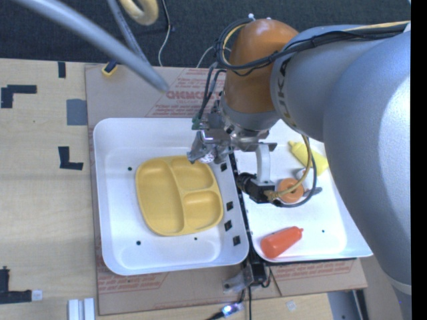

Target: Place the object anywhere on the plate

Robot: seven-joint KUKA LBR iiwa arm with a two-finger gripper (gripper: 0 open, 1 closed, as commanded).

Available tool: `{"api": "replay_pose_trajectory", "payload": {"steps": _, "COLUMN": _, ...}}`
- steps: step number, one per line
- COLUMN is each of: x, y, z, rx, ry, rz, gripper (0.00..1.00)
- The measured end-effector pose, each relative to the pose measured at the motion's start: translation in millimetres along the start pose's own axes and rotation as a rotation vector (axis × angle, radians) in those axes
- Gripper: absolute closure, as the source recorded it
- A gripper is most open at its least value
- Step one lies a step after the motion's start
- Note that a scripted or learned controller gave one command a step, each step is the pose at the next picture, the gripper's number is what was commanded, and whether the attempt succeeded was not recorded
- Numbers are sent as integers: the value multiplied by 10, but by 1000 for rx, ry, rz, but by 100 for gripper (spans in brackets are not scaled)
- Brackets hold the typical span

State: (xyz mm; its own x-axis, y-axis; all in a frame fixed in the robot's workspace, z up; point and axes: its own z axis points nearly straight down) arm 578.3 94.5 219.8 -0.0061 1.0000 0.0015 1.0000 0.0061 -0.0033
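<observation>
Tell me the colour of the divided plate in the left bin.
Yellow; the plate shows best in the camera view.

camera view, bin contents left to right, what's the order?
Yellow divided plate in the left bin → orange carrot-like toy → small round orange piece → yellow object at the right bin's far side. The gripper hangs above the plate's far right corner.

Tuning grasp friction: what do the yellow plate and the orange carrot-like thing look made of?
Yellow plate: likely moulded plastic, matte, with smooth rounded compartment ridges. Orange carrot-like object: probably plastic or rubber toy, uniform colour, slight sheen; cannot tell which.
</observation>
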Motion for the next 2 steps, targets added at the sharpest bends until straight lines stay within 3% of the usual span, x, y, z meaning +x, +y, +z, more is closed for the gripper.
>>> {"api": "replay_pose_trajectory", "payload": {"steps": 1, "x": 470, "y": -251, "z": -72, "rx": 1, "ry": 0, "rz": -1, "gripper": 100}}
{"api": "replay_pose_trajectory", "payload": {"steps": 2, "x": 440, "y": -240, "z": -68, "rx": 0, "ry": -2, "rz": 3, "gripper": 0}}
